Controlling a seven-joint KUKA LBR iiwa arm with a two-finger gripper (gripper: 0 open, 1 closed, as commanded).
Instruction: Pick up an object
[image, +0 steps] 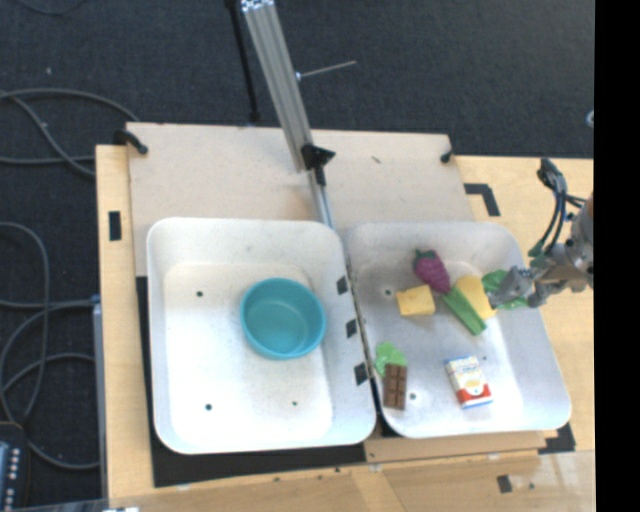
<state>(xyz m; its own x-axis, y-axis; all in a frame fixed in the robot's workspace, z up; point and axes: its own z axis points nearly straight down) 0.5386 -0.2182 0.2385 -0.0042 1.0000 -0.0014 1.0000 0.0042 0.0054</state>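
The gripper (508, 285) reaches in over the right edge of the right bin (540, 395), and whether it is spread or closed cannot be told — its tip sits just beside a green and yellow toy (468, 303) near that edge. Toward the bin's middle lie a yellow block (416, 301) and, just above it, a purple toy (431, 267). Near the front edge rests a small red and white carton (468, 381); by the left wall, a brown bar with a green top (394, 377). The left bin (190, 420) holds a teal bowl (283, 317) near its centre.
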